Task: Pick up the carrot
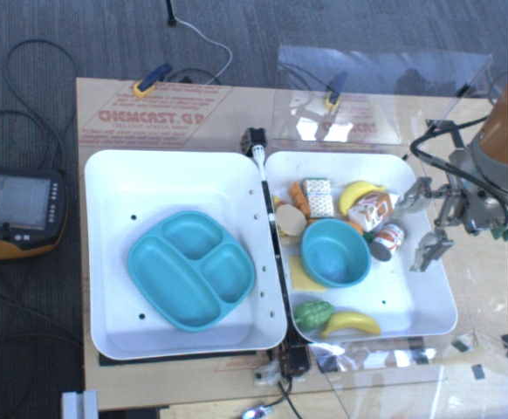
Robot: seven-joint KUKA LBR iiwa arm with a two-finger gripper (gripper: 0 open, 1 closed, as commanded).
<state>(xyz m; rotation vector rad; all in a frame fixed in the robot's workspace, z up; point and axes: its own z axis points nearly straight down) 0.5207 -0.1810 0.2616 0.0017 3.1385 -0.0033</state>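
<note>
Red block lettering reading "CHEMCAST GP" runs across the brown protective sheet (162, 116) beneath the bins, above the left bin (101, 234). Print on the small packages in the right bin is too blurred to read.

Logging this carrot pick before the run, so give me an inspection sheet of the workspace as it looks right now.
Surface: bench bearing left bin and right bin.
Job's things: carrot in right bin's far left corner, beside a packet.
Clutter: blue bowl, two bananas, green vegetable, can; divided blue plate in left bin.
End effector: end effector open over right bin's right edge, holding nothing.
Cables: white cable on the floor.
Surroundings: pendant, carpet.
</note>
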